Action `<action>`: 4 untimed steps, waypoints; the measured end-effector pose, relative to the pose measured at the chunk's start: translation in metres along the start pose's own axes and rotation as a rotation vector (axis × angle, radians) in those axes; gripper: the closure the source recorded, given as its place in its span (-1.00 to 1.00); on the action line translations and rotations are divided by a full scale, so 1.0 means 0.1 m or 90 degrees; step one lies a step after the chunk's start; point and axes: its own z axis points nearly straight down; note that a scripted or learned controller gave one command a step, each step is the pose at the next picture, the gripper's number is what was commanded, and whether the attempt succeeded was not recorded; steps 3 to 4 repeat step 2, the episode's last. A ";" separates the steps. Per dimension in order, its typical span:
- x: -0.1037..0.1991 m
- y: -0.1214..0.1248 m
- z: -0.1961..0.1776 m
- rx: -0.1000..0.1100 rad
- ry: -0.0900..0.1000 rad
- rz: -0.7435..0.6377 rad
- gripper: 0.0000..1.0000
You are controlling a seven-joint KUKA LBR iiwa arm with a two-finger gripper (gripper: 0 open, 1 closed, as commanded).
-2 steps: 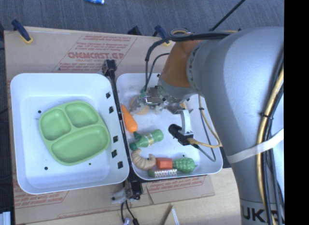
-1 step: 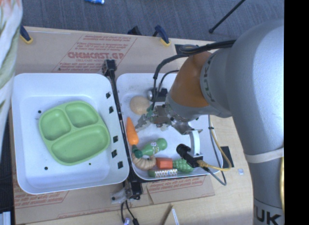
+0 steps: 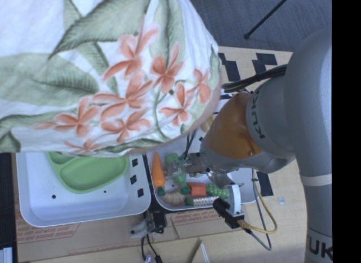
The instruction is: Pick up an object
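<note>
From above, the arm (image 3: 293,115) hangs low over the right bin (image 3: 163,202), its tool (image 3: 194,169) down among the toy foods near a carrot (image 3: 158,172). A flowered cloth (image 3: 107,58) overhangs the left bin (image 3: 34,200). Likely the reach-in stage; next it needs a firm close and lift.

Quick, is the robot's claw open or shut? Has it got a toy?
Gripper: low in the right bin among the toys; whether it is open, shut or holding anything cannot be told.

Grey carpet floor (image 3: 248,2) lies beyond the cardboard-topped bench (image 3: 51,233), under even light.
</note>
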 end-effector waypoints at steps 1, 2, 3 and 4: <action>0.02 0.00 -0.09 0.003 0.003 -0.005 1.00; 0.47 0.01 -1.15 0.002 0.004 -0.003 1.00; 0.47 0.01 -1.15 0.002 0.004 -0.003 1.00; 0.47 0.01 -1.15 0.002 0.004 -0.003 1.00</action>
